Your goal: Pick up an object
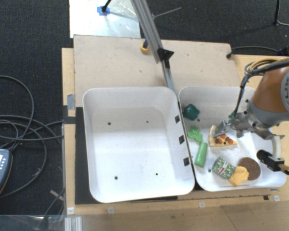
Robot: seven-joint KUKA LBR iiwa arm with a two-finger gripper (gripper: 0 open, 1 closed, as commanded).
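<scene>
Two shallow white bins sit side by side on my bench; the left bin (130, 143) has bare floor, the right bin (207, 97) carries all the small objects. My arm (274, 97), grey with an orange band, reaches in from the right and hangs over the right bin.

To pick something up well, I judge I should settle on one item that stands apart from its neighbours, centre my fingers over it and descend straight — the pizza slice toy (222, 140) looks the natural choice, lying mid-bin just beside my tool.

My gripper (226, 127) sits at the far edge of that slice, touching or nearly touching it; I cannot tell how wide it is, and nothing shows gripped in it.

Left of the slice lie a long green piece (201, 154) and a dark green block (191, 111); nearer are a small green box (224, 168), a brown disc (250, 167) and a yellow piece (239, 177)
</scene>
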